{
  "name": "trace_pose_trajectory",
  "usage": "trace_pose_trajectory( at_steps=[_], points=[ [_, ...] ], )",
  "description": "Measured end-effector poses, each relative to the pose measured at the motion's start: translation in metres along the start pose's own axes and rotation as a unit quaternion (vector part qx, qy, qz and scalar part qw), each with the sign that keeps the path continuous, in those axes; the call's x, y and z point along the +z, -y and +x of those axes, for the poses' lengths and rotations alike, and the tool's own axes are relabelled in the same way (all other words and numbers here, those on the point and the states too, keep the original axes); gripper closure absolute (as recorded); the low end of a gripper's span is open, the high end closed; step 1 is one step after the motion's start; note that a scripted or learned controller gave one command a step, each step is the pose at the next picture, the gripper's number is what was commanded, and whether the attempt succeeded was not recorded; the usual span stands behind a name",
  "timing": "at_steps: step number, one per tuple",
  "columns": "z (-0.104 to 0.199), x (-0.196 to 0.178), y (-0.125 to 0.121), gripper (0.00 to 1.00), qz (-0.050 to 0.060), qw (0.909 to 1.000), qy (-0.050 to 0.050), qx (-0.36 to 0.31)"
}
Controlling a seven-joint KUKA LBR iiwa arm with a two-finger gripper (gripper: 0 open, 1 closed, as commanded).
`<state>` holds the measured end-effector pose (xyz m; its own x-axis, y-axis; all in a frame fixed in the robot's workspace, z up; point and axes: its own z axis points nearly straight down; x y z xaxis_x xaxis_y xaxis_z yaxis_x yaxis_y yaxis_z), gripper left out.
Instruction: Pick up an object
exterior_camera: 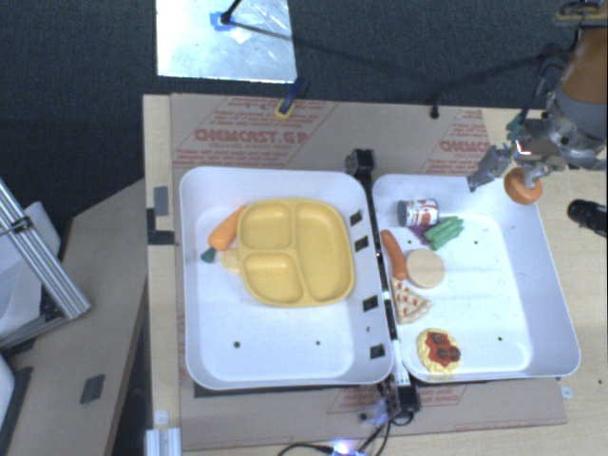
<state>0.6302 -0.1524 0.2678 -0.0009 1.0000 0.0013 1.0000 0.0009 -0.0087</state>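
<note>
Orange ball (pixel 522 187) is sitting at the right bin's (pixel 551 293) far rim, directly under the jaws I am hovering, and I cannot tell their spread.

Two white bins (pixel 204 350), one yellow tray (pixel 290 252), two carrots (pixel 226 228).

— Which colours lie in my left bin (pixel 204 350)?
— White bin; yellow tray (pixel 290 252); orange carrot (pixel 226 228).
— And my right bin (pixel 551 321)?
— White; red-and-white can (pixel 418 213), green pod (pixel 444 230), tan disc (pixel 425 269), yellow plate with red sauce (pixel 439 351), orange ball (pixel 522 186) at the rim.
</note>
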Motion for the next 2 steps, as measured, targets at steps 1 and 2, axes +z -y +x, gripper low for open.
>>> trace_pose_trajectory(
  at_steps=[1,2],
  points=[
    [0.0,-0.006,-0.002,0.0,-0.005,1.0,0.001,-0.001],
    [0.003,0.038,-0.009,0.0,-0.004,1.0,0.001,-0.002]
  ],
)
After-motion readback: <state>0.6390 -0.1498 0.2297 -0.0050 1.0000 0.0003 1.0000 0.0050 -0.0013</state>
